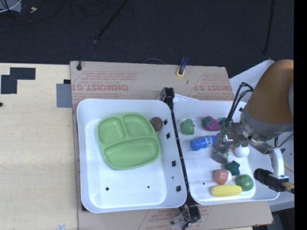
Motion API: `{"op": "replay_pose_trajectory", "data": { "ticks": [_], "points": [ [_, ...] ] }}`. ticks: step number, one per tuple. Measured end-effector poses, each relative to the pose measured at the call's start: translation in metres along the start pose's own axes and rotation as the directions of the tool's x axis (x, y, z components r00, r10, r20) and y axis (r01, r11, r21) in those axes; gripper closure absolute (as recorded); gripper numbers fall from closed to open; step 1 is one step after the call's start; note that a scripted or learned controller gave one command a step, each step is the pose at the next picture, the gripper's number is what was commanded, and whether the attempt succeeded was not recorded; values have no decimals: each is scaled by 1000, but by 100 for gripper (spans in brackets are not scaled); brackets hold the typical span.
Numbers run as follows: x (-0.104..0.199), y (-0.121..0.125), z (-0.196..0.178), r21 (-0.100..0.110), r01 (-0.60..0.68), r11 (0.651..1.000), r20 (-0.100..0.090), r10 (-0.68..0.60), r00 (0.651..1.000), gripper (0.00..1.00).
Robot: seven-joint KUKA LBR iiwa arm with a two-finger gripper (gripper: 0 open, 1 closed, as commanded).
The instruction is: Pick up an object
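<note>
My gripper (221, 152) is low over the right bin (196, 188), reaching in from the right under the orange wrist band. It hangs just right of a blue cylinder (202, 142) and left of a white ball (241, 151). A dark teal piece (233, 167) lies right below it. Farther back are a green lump (186, 126) and purple grapes (210, 123). Toward the front lie a pink and orange piece (221, 176), a yellow corn-like piece (226, 190) and a green ball (244, 181). I see nothing held in the gripper.
The left bin (91, 176) holds a green divided plate (128, 140) and a small brown ball (156, 123) by its right wall. A black divider (175, 143) runs between the bins. A blue and yellow clip (182, 66) sits on the cardboard at the back.
</note>
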State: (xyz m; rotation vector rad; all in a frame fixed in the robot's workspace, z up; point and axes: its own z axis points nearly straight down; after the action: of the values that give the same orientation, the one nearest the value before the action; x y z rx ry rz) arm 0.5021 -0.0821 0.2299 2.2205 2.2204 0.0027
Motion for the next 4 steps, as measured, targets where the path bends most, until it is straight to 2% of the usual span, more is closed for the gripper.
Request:
{"op": "replay_pose_trajectory", "data": {
  "ticks": [1,2,3,4],
  "points": [
    [52,8,12,7,4,1000,-2,-4,1000,100],
    [108,3,3,5,4,1000,-2,-4,1000,100],
    [140,15,1,6,1,1000,-1,-1,1000,100],
    [147,13,13,8,-1,1000,1,1,1000,100]
  ]
}}
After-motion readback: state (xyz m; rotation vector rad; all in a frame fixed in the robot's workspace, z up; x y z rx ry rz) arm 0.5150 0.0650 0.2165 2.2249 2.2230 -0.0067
